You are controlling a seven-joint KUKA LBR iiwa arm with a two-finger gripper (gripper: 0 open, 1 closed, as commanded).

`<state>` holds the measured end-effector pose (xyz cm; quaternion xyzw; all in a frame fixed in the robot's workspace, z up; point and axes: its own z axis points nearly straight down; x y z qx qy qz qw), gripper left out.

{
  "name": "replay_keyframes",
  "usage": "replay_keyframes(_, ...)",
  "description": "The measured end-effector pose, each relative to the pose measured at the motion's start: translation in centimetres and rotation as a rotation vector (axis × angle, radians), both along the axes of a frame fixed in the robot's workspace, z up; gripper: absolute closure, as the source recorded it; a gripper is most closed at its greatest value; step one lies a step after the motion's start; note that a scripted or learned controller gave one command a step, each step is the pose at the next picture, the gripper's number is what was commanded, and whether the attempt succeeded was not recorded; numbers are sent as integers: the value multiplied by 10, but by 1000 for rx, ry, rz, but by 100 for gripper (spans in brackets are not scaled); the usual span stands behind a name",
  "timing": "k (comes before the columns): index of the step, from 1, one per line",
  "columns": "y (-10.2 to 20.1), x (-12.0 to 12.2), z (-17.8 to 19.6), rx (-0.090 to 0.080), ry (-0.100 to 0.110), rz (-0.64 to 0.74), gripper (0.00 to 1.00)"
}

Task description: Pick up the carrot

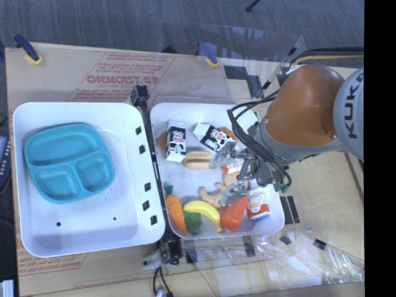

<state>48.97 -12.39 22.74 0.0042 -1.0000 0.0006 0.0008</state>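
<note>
Carrot (176, 213) beside banana (204, 211), gripper (236, 179) above clutter, jaw state unclear

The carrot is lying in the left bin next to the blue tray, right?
Not quite. The carrot lies in the right bin, by its left wall, next to the banana. The blue tray sits by itself in the left bin. The camera view shows this.

Orange carrot (176, 213), yellow banana (205, 211), blue tray (68, 161), white bins (37, 237), and black-and-white cow-patterned cartons (177, 140) there.
</note>
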Motion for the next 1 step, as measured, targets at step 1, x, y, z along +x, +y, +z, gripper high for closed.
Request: replay_keyframes(1,68,26,-8,3,-5,122,0)
